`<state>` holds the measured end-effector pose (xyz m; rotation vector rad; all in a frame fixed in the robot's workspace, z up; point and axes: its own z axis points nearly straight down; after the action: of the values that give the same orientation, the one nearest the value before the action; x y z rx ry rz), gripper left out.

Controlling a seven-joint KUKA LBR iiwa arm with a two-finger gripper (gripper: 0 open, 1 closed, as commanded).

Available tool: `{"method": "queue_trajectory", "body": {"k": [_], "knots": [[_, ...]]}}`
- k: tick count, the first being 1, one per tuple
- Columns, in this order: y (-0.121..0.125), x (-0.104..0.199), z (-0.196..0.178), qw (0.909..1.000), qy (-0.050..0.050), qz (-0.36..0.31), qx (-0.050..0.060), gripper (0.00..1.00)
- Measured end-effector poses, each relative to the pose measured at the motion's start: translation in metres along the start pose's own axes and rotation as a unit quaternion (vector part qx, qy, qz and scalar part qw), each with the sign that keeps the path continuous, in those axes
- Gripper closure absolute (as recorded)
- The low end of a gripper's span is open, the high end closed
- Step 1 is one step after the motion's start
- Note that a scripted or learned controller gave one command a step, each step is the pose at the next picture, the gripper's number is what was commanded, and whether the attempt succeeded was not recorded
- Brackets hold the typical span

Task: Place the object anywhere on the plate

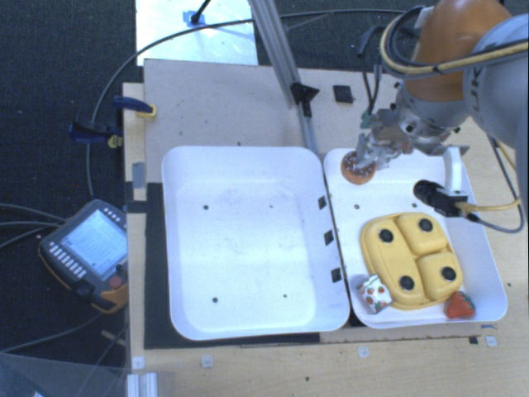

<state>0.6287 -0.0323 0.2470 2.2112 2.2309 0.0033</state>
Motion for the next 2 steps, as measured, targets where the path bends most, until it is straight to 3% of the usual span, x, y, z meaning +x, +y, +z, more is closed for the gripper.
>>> {"method": "queue_trajectory", "body": {"k": [2], "knots": [[-0.034, 0.107, 0.026, 1.0, 0.0, 0.0, 0.002, 1.0]]}}
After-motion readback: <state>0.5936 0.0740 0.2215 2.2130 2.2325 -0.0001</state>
